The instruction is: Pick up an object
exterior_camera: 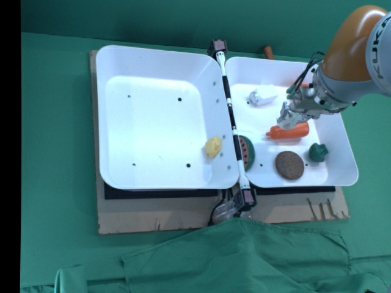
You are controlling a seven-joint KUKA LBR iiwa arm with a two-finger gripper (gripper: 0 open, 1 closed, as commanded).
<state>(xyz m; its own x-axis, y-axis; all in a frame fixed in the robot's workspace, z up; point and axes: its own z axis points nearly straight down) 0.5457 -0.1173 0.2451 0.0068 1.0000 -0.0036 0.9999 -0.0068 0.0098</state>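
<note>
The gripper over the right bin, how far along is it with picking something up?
Done: the gripper is down in the right bin, right above the orange object.
In hand: nothing visibly between its fingers; whether they are open or shut cannot be told.
Left: closing on an object and lifting it. The white object, brown disc, green object and watermelon slice all lie in that bin; the yellow object lies in the left bin.

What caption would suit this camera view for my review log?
KUKA arm's end effector poised directly over an orange object in the right bin; a yellow item lies in the left bin.
</note>
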